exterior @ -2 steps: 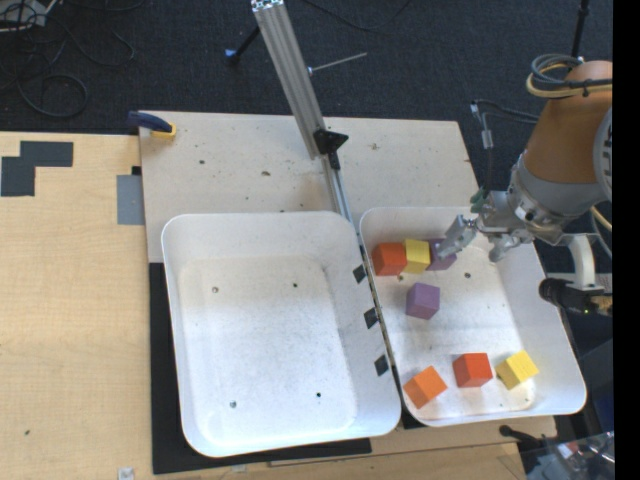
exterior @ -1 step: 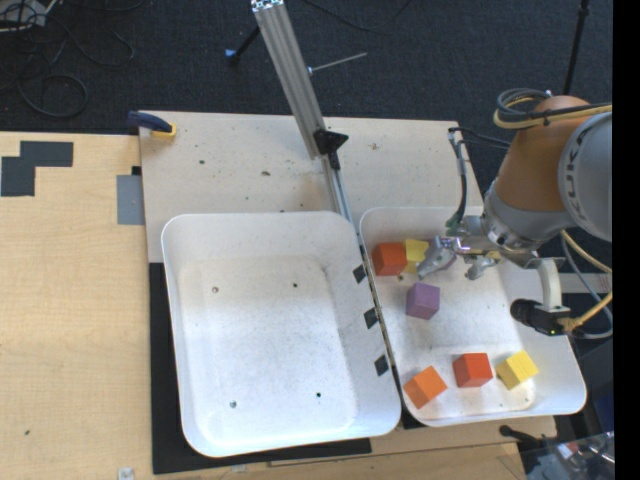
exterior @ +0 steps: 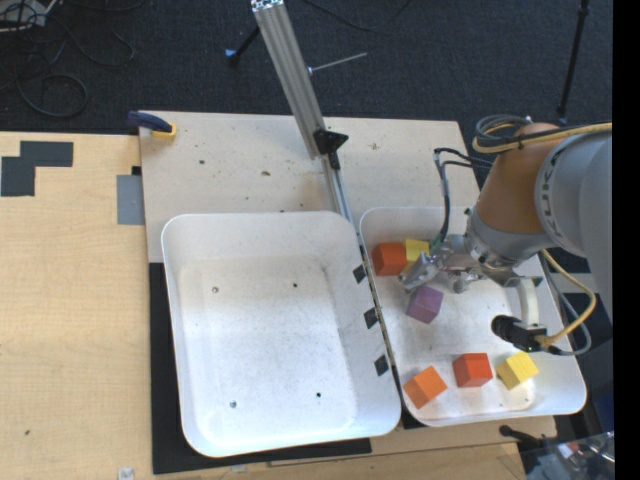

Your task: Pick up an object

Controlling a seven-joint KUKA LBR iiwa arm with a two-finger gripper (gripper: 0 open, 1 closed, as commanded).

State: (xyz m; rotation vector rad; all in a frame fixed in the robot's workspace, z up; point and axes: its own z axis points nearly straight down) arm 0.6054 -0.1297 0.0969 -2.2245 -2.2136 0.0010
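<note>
Approach stage of a pick: the tool point(exterior: 428, 268) hangs low in the right bin point(exterior: 560, 400), just above the purple cube point(exterior: 424, 304), and whether it stands wide or narrow cannot be told, nor is anything seen held in it. The purple cube lies apart from the right bin's walls, below the red-orange block point(exterior: 389, 258) and yellow block point(exterior: 416, 249) nearer the bin's far edge. Being nearly equal-sided, it has no evident long axis and sits slightly turned; a sound grasp would probably square up to two opposite faces first.
</note>
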